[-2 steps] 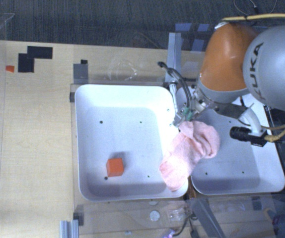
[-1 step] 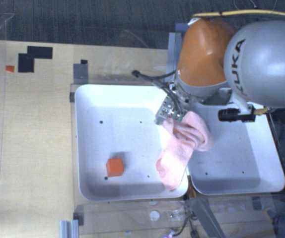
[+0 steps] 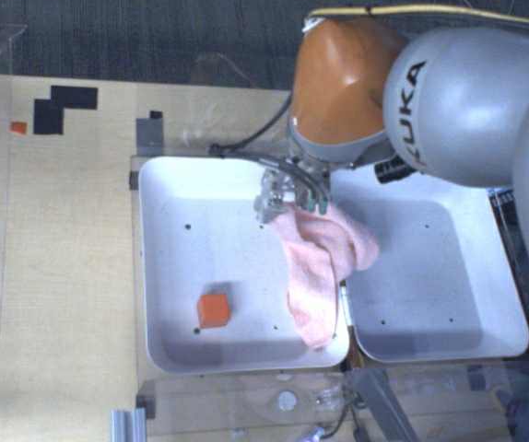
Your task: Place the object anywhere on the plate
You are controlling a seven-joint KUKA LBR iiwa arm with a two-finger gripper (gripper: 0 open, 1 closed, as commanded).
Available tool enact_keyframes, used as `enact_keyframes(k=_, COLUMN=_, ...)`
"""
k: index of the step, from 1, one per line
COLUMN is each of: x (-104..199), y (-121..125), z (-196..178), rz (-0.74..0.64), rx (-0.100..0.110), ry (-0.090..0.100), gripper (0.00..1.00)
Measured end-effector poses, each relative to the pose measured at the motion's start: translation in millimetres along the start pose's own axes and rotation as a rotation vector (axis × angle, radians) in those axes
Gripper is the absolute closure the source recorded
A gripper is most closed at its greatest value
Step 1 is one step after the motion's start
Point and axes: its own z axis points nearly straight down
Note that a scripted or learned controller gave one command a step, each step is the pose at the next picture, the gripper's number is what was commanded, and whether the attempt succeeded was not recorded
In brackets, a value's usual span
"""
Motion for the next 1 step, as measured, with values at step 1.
enact_keyframes(k=1, x=-0.7, y=52.5, z=-10.6, rz=-0.088, rx=-0.001, ry=-0.001, gripper=1.0)
